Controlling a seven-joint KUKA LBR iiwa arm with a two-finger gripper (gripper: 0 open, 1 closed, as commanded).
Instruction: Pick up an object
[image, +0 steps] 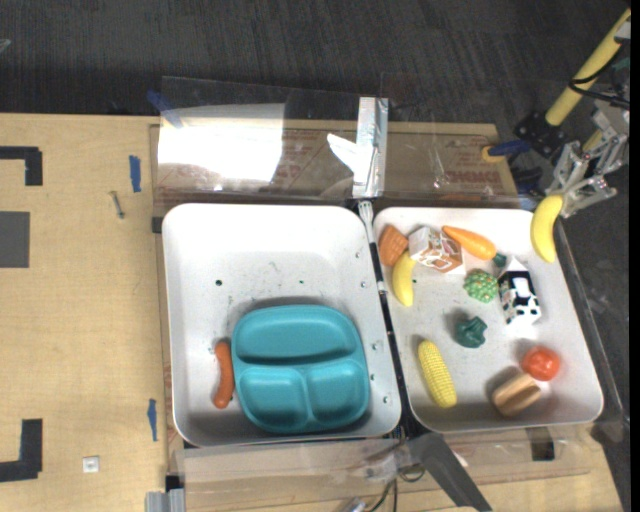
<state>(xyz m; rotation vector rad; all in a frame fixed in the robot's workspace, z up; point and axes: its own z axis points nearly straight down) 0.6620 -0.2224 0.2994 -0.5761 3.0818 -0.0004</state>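
The hand (583, 182) is seen above the far right corner of the right bin (478, 412), and whether it is apart or together cannot be told. A yellow banana (545, 228) is found just below it, over the bin's rim; whether it is gripped or merely resting there cannot be judged.

The banana is taken to be a light, stiff plastic toy with a smooth, curved skin that is likely to slip. It is best taken across its narrow middle.

The rim close by leaves little room on that side, while open floor is offered towards the bin's centre, between the cow toy (518, 298) and the corn (436, 372). The left bin (260, 250) is largely taken up by a teal tray (298, 368), with a sausage (223, 373) beside it.
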